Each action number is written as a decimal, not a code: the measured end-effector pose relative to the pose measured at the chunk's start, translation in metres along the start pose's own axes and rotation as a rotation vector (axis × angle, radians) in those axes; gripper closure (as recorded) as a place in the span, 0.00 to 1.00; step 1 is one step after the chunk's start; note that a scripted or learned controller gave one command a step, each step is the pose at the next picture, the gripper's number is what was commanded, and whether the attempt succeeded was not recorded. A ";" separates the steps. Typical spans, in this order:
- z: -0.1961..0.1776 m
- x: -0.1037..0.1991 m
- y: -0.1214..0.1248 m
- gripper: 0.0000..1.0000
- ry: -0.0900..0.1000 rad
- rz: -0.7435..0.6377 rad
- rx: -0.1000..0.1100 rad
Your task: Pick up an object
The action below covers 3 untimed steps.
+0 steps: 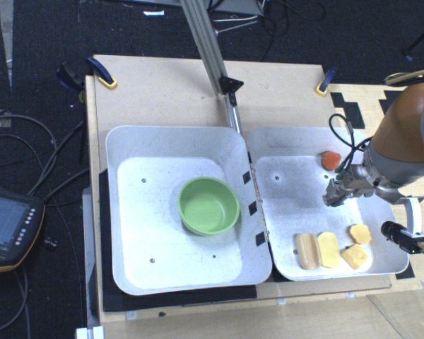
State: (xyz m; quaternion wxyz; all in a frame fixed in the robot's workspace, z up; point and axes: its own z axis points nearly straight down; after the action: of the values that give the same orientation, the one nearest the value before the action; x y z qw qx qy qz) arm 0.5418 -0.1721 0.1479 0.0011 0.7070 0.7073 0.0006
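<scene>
Orange ball beside end effector

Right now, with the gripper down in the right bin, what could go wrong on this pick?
1. The gripper sits over bare bin floor between the orange-red ball and the yellow foam pieces, so it may close on nothing.
2. The ball is round and near the right bin back wall; a nudge could roll it away.
3. The foam pieces are clustered; a grab may snag two.
</scene>
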 end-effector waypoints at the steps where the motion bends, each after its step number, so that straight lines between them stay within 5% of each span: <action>1: -0.044 -0.004 -0.005 1.00 0.000 0.001 0.000; 2: -0.082 -0.005 -0.004 1.00 0.000 0.000 0.000; 3: -0.092 0.045 0.003 1.00 0.001 -0.003 0.002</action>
State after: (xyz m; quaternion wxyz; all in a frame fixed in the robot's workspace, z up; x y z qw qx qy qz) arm 0.5449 -0.1272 0.2401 0.0001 0.7058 0.7084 0.0004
